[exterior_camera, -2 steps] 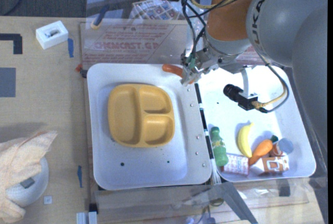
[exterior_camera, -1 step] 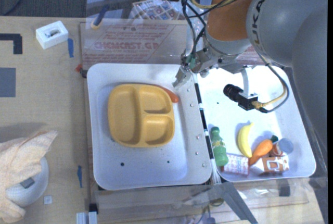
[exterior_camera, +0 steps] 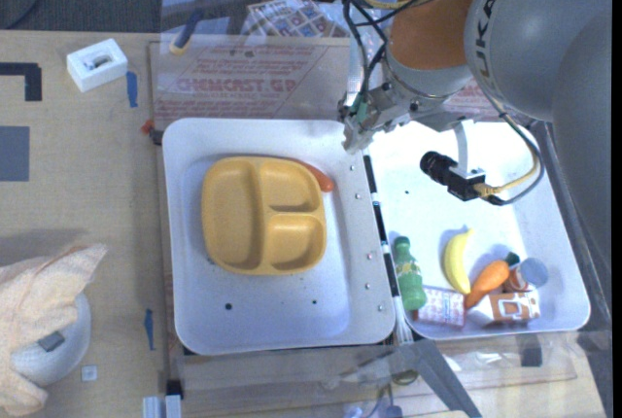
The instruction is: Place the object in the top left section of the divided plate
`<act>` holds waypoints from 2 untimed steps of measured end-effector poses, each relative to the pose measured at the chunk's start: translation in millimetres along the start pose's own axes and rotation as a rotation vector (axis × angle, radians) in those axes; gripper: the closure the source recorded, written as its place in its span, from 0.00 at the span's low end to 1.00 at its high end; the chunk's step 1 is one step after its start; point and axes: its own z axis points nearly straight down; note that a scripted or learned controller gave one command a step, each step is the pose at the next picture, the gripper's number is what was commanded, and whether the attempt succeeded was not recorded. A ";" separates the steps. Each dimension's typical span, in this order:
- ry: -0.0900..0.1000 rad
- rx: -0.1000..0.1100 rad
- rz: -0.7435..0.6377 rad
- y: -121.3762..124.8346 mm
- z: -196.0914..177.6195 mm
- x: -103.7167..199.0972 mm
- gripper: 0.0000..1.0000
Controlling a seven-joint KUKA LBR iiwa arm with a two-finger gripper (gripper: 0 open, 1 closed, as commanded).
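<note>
A yellow divided plate (exterior_camera: 260, 214) lies in the left bin (exterior_camera: 194, 309), with nothing in its sections. A small orange object (exterior_camera: 324, 180) sits on the bin floor against the plate's upper right rim, partly hidden by it. My gripper (exterior_camera: 353, 126) hangs over the far right corner of the left bin, beside the wall between the bins, above and to the right of the orange object. Nothing shows in it.
The right bin (exterior_camera: 544, 212) holds a banana (exterior_camera: 456, 257), a carrot (exterior_camera: 487, 278), a green bottle (exterior_camera: 406, 273), a small carton (exterior_camera: 513, 307) and a flat packet (exterior_camera: 442, 307) along its near side. A black unit with a cable (exterior_camera: 451, 173) hangs under the arm. A clear panel (exterior_camera: 243, 81) stands behind the left bin.
</note>
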 end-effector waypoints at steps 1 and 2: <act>0.002 0.004 -0.230 -22.2 -0.8 58.0 1.00; 0.002 0.004 -0.229 -22.3 -0.8 57.5 0.00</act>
